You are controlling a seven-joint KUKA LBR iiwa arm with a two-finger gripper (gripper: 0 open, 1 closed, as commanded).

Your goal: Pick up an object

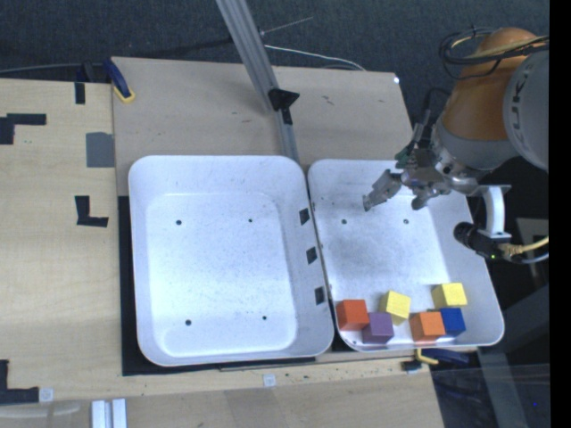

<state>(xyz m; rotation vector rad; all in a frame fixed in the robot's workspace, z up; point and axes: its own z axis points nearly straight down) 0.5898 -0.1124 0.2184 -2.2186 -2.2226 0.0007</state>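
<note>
The tool (394, 194) hangs over the far part of the right bin (375, 239), its two fingers spread apart with nothing between them. The blocks lie well below it, toward the bin's near edge: an orange block (352, 313), a purple block (380, 326) and a yellow block (397, 305) close together, and further to the right a second cluster. These look like small rigid cubes, light and hard, likely a little slick. The yellow block seems the easiest; take it across two flat opposite faces, fingers clear of its neighbours.
</note>
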